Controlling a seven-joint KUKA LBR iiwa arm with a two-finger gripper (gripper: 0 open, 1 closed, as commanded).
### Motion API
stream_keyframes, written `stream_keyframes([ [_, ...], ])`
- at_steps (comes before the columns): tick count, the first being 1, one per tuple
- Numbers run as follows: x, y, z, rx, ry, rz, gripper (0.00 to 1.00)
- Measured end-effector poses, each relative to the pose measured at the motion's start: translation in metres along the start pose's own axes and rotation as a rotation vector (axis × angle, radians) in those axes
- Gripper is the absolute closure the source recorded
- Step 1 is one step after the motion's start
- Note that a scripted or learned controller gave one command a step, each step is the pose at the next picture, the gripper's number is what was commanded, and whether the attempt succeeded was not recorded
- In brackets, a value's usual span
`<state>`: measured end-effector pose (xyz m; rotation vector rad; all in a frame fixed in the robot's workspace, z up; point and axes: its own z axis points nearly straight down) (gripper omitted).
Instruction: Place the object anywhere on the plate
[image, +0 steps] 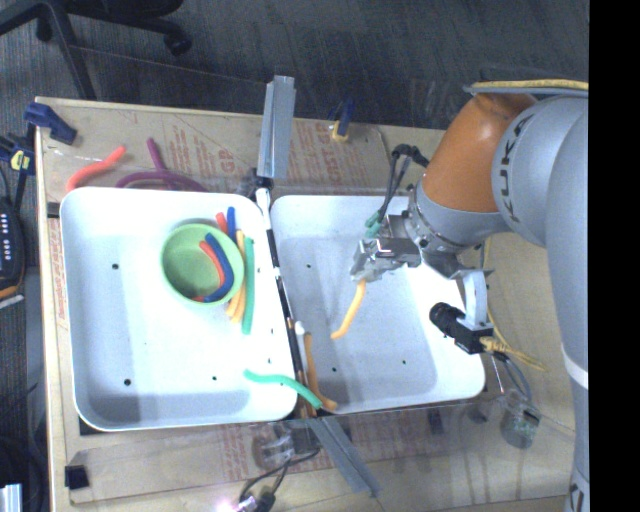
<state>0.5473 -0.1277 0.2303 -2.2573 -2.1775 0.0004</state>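
A green plate (188, 266) sits in the upper middle of the left bin (130, 340). Red, blue, yellow and green flexible sticks (228, 262) lie bunched on its right rim and beside it. My gripper (366, 272) hangs over the upper middle of the right bin (400, 370). It is shut on the top end of a yellow-orange stick (348, 312), which dangles down and to the left from the fingers. The gripper is well to the right of the plate, across the divider between the bins.
A green stick (285, 385) lies across the lower edge between the bins, with an orange stick (308, 362) along the divider. A red stick (96, 167) and purple cable (160, 180) rest on the bench behind the left bin. Blue clamps (46, 119) hold the bench edges.
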Motion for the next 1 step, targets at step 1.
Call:
stream_keyframes([
  [1, -0.0001, 0.0000, -0.0001, 0.000, 0.000, 0.000, 0.00],
])
